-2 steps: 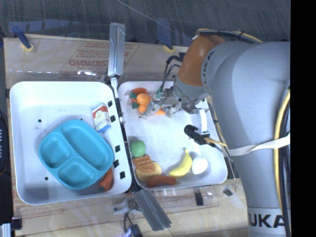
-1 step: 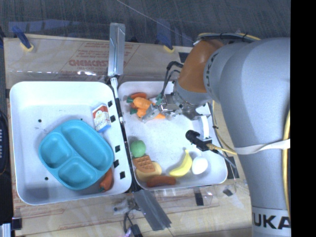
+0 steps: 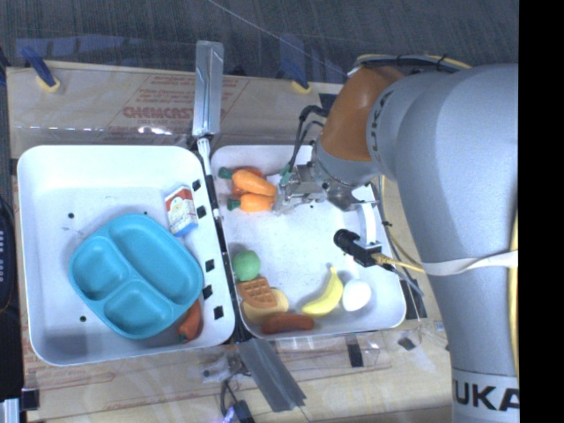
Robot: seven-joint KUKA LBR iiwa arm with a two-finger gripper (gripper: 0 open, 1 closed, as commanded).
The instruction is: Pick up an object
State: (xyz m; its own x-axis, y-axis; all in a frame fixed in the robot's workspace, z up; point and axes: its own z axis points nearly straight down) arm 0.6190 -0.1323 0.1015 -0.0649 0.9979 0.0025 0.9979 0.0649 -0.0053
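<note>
In the left bin a blue divided tray fills the middle, with 1 small carton at its 1 o'clock edge and 1 orange-red item, too hidden to name, tucked under its 5 o'clock corner.

In the right bin, 2 toy carrots lie stacked at 10 o'clock. Toward 6 o'clock sit 1 green ball, 1 waffle-like piece, 1 sausage, 1 banana and 1 white egg.

The gripper hangs just beside the carrots' right ends, at the bin's 12 o'clock; whether it is apart or closed, I cannot tell.

The carrots look like the likely target. They touch each other and sit near the bin wall, so a closing grip could nudge 1 aside, catch both badly, or slip off a tapered end.
</note>
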